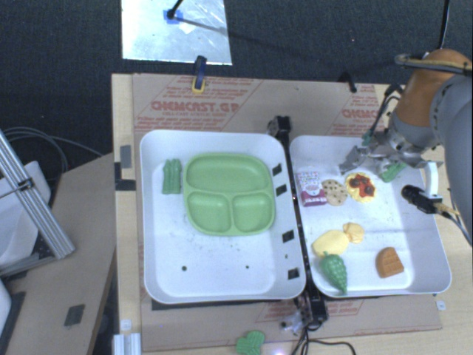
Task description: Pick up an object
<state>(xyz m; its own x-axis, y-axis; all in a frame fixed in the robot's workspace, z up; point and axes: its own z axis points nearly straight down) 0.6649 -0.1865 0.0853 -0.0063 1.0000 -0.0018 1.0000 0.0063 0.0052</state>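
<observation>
The grey arm with its orange band reaches in from the right and holds its gripper (362, 156) low over the far part of the right white bin (432, 261), which carries most of the loose toys, so a pick is most likely meant there. Whether the fingers are released or clenched cannot be told at this slant, and nothing is seen between them. Just below the gripper lies the round red-and-yellow toy pizza (361, 186), the nearest candidate, with the brown chocolate-chip cookie (335, 191) and the small pink-and-white carton (310, 188) beside it. Nearer the front sit a yellow toy chicken piece (334, 240), a green leafy toy vegetable (334, 271) and a brown bread slice (389, 262). The left white bin (159, 272) holds a pale green divided plastic plate (228, 193) and a green bean bundle (171, 176).
</observation>
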